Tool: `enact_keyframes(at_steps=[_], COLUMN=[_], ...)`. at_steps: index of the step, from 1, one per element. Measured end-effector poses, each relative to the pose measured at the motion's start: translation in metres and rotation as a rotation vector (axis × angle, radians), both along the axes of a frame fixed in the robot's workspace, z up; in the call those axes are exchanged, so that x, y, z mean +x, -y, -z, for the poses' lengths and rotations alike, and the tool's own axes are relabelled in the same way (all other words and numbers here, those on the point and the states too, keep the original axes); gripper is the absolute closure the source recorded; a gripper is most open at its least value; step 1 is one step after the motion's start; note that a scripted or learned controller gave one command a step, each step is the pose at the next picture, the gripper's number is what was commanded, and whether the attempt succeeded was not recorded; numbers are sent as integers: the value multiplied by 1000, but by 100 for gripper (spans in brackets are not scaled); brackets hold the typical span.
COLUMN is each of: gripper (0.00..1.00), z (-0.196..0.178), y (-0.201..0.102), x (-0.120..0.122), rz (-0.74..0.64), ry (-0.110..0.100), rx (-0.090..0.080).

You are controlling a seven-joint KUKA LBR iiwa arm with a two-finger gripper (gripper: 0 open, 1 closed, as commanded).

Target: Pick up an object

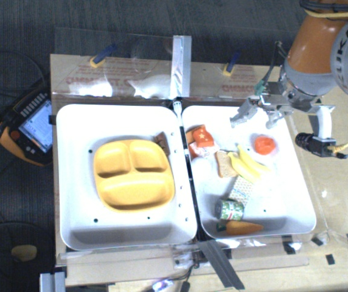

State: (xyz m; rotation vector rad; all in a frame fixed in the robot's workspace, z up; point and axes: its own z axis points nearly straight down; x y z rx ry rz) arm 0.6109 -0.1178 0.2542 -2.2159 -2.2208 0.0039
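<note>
Tomato (264, 145) is the object I judge the easiest to take: a round red piece lying in the right bin (302, 187), just below my claw (256, 114) and a little toward my arm's side. My claw hangs over the far part of this bin with its two fingers apart and nothing between them. One finger (242, 115) points to the bin divider side, the other one (273, 118) is almost above the tomato.

Other things lie further from my claw. A yellow banana (248, 163) and a slice of bread (225, 163) are below it, near the bin middle. A red and white piece (201, 140) lies to the divider side. A green can (230, 210) and a carrot (244, 227) are well apart from my claw, at the near wall. The left bin (70, 175) holds a yellow tray (134, 174).

I think the step in hand is the approach, before any grasp. The next move asks me to shift slightly toward the tomato, to come down with fingers on both sides of it, then to close. The tomato is round and may roll away, so the centering must be good.
</note>
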Motion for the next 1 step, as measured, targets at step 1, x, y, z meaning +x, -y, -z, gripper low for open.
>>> enact_keyframes(at_steps=[1], gripper=[0], z=[152], y=[-17], x=[-3], rz=[-126], ry=[18], rx=[-3])
